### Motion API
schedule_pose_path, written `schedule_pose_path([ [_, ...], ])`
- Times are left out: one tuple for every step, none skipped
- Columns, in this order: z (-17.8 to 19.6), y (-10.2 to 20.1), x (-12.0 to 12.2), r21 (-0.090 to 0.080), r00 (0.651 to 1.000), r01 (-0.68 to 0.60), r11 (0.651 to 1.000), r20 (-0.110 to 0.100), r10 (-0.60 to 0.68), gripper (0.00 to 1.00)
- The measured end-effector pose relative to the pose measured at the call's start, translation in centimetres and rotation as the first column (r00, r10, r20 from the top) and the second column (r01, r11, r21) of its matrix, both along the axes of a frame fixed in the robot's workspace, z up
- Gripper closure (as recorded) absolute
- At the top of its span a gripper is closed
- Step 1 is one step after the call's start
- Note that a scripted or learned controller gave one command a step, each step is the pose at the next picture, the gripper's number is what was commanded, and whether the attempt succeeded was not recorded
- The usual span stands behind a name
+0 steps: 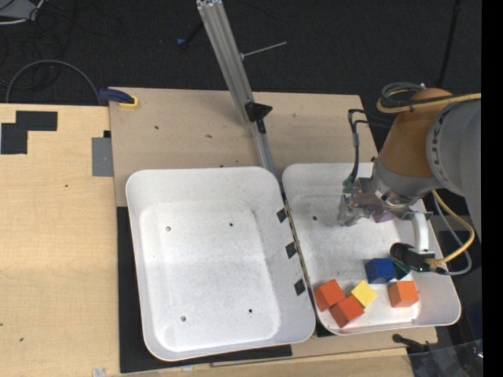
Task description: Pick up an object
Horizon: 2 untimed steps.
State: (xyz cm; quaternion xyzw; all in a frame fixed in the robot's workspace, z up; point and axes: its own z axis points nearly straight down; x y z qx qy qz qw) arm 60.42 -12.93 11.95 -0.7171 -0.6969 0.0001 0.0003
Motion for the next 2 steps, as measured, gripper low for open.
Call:
schedule_pose_path([
  [7.61,3.49,4.87,-0.001,0.999,-0.034,0.999,0.009,0.034,1.0],
  [7.08,3.48,4.54,0.0,0.999,-0.036,0.999,-0.002,0.036,0.0],
])
